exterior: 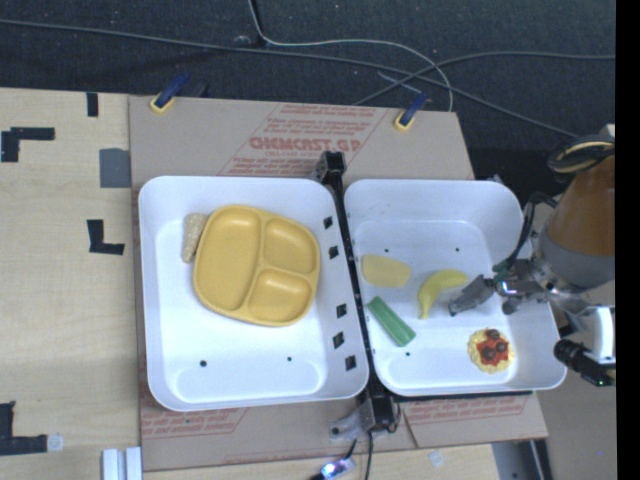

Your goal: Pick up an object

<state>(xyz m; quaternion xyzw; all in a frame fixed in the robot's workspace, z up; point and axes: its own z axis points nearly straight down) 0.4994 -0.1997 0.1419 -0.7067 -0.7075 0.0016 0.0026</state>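
Fingers (468, 298) on the gripper (478, 296) looked spread a little when I checked the camera view, dark prongs angled down and left into the right bin (440, 193), with nothing between them. As best I could judge, they stopped just beside the right tip of the banana (438, 288), near it but not clearly touching; the blur there kept me from saying more.

From the same view I counted what was on offer. A pale yellow oval piece (385, 270) lay just left of the banana, a green stick-shaped piece (390, 320) sat below it near the divider, and a small tart with red berries (489, 349) rested toward the bin's lower right corner. The left bin (165, 298) carried a yellow divided plate (256, 265) with a tan piece (192, 236) tucked at its left edge.

My worry was the banana's curve: closing on the tip alone could have squeezed it out sideways or pushed it into the oval piece. Coming down too shallow, the fingers might have scraped the bin floor and shut on air.
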